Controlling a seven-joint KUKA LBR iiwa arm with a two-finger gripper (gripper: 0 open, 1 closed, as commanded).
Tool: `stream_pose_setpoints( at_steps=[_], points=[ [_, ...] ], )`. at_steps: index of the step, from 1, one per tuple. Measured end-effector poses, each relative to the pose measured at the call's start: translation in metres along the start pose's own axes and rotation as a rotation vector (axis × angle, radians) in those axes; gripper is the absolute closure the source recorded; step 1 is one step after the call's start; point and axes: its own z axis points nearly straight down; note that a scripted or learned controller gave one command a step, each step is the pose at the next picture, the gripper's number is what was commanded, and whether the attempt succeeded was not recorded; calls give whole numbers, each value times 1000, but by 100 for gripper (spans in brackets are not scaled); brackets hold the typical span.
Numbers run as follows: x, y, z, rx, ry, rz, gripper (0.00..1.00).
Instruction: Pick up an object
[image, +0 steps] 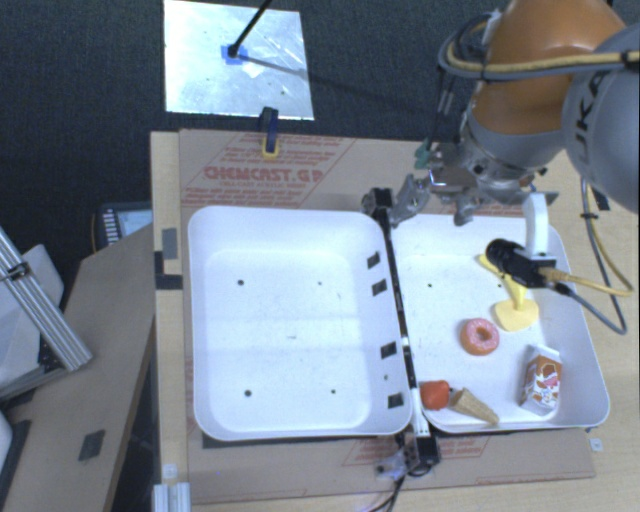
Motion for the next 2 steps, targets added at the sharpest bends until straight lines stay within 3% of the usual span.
stream_pose_setpoints(
  at_steps=[1, 2],
  points=[
    [69, 0, -39, 2, 1, -1, 0],
    [87, 71, 85, 10, -3, 3, 0]
  ],
)
